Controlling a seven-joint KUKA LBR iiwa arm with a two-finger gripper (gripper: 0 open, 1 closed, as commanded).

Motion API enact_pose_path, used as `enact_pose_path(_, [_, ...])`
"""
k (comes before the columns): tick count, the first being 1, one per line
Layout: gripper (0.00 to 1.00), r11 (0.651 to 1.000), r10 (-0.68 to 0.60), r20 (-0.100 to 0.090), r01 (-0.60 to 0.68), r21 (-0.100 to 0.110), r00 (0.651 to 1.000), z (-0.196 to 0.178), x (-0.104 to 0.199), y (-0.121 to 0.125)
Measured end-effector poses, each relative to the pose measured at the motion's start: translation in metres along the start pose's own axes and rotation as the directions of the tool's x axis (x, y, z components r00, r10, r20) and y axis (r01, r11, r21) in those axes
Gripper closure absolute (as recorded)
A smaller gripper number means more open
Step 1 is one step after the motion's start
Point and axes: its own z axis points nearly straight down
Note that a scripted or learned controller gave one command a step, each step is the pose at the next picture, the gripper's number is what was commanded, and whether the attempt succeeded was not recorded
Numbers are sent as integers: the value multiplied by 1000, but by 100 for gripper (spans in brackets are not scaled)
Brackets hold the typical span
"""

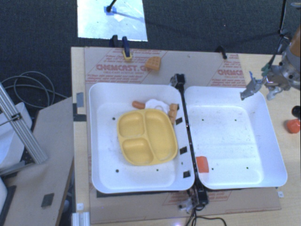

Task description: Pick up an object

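Lying in the left bin [101, 173], a yellow divided tray [146, 136] fills its middle, with a small orange sausage-like piece [138, 105], a white piece [157, 105] and a tan piece [173, 111] just past its far edge. An orange block [201, 164] sits in the near left corner of the right bin [263, 173]. The pincer [261, 89] hangs above the far right corner of that bin, its two fingers spread apart with nothing between them, well apart from every object in either bin. A waffle-like piece [153, 63] rests on the surface [197, 65] beyond the bins, and a red object [293, 125] lies on the surface to the right.
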Motion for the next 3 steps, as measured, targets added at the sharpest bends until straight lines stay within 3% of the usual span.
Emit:
enact_pose_path(1, [0,1000,-2,1,2,-9,1000,-121,22,-80])
enact_pose_path(2, [0,1000,7,4,-7,-5,1000,-144,-24,-122])
enact_pose_path(3, [0,1000,-13,-2,13,-5,1000,-167,88,-118])
